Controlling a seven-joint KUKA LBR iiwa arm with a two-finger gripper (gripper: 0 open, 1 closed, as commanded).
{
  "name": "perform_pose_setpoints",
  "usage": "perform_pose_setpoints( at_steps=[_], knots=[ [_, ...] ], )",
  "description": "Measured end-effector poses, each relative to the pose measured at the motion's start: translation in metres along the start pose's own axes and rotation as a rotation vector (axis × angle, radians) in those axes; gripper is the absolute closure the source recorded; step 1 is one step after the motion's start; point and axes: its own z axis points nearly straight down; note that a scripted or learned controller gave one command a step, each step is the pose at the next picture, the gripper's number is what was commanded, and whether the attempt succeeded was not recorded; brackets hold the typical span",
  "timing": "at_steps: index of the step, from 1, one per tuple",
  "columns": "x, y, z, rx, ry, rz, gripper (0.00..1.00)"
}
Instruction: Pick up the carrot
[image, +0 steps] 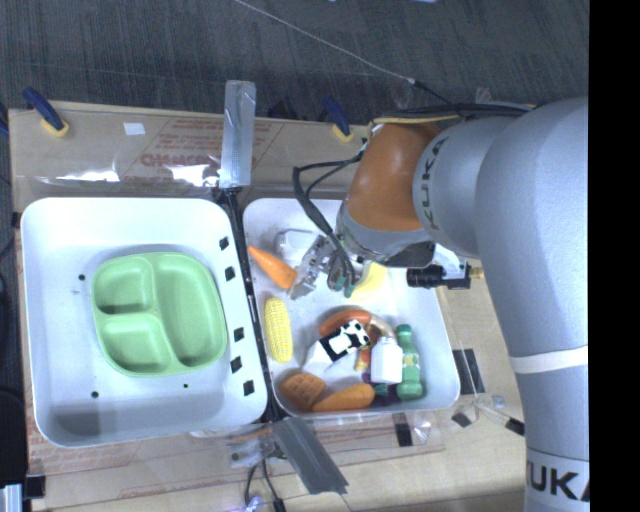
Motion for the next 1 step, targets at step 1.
perform_pose_setpoints(
  at_steps=[1],
  knots=[
    [0.0721, 0.0381, -0.0899, -0.003, 0.005, 0.497, 1.00]
  ],
)
